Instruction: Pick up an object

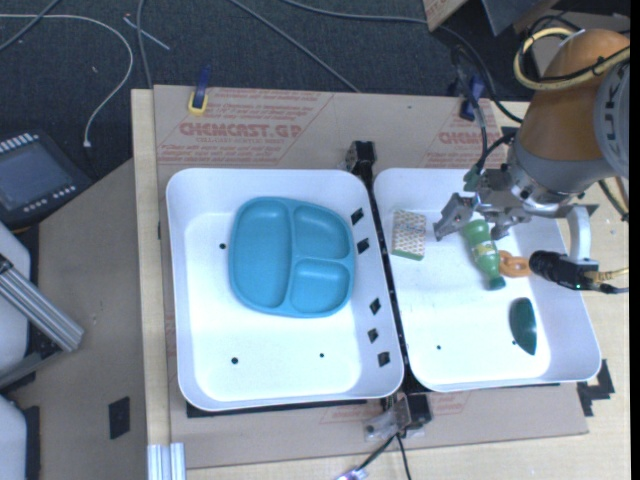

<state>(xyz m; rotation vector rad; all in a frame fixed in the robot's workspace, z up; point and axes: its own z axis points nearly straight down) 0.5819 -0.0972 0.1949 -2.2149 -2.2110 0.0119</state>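
- Hovering low in the right bin (560, 353), gripper (474, 220) just above the green bottle (483, 248); finger state impossible to tell.
- Judged next: descending squarely, closing on the bottle, lifting.

Right bin's (560, 368) middle lies open between sponge (408, 234), green bottle (484, 250) and dark-green piece (523, 325).

Surface (150, 298): brown board with red print along far edge. Two white bins side by side, touching at middle: left bin (200, 358), right bin (450, 368). Blue clip (200, 96) at far-left corner.
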